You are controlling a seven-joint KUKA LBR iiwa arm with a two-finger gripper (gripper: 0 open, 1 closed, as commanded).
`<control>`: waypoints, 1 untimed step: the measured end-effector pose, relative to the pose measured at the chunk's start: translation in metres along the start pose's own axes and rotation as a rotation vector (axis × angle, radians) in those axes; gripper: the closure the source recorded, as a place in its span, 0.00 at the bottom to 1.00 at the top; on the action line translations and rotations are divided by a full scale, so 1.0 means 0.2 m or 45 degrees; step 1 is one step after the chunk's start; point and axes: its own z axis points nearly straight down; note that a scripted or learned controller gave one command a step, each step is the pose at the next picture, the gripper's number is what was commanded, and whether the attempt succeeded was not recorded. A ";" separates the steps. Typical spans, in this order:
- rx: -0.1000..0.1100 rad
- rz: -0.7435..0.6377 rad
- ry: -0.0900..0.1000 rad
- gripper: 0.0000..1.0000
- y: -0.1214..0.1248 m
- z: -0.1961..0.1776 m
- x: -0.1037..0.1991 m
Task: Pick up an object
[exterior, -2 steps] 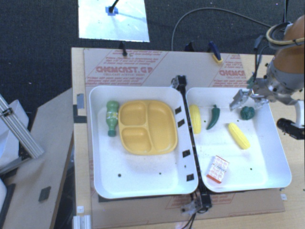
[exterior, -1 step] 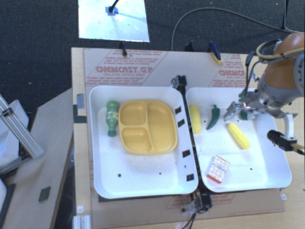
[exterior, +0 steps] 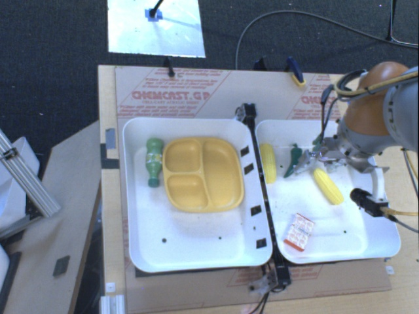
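- The gripper (exterior: 306, 164) is low inside the right bin (exterior: 383, 241), and its fingers stand apart with nothing between them.
- A green pepper (exterior: 292, 160) lies just beside the fingertips, on their left.
- A corn cob (exterior: 327, 186) lies near, and another corn cob (exterior: 268, 163) lies at the bin's left wall.
- A red-and-white packet (exterior: 298, 231) lies toward the front.
- In the left bin (exterior: 141, 241) are a yellow divided plate (exterior: 201, 174) and a green bottle (exterior: 154, 162).

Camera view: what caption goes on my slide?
Robot gripper reaches into the right bin beside a green pepper.
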 end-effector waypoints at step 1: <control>-0.001 0.003 0.000 0.00 0.00 0.16 0.00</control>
